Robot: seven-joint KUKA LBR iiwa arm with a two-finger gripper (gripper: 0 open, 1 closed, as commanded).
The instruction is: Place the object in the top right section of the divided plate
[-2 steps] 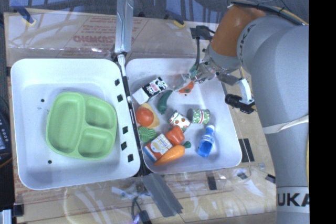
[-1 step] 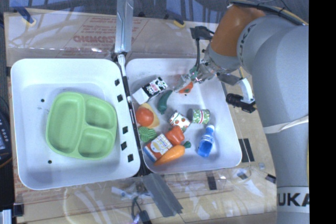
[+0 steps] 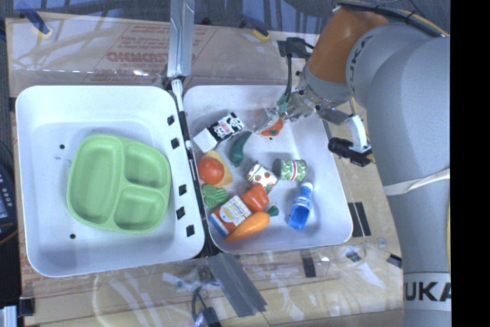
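Note:
A light green divided plate (image 3: 96, 180) lies in the left white bin (image 3: 38, 119), with one large section on its left and two smaller ones on its right; nothing lies in them. My gripper (image 3: 277, 119) hangs low over the upper middle of the right bin (image 3: 333, 199). A small red-orange object (image 3: 272, 129) sits right at its tip, touching or nearly touching it. Whether the object is held is hidden by the wrist and the slant of the view.
The right bin also holds a black-and-white carton (image 3: 223, 128), a dark green vegetable (image 3: 240, 147), an orange fruit (image 3: 212, 168), two small cans (image 3: 293, 169), a blue bottle (image 3: 301, 206), a carrot (image 3: 249, 225) and a red pepper (image 3: 256, 197). A metal divider (image 3: 180, 50) separates the bins.

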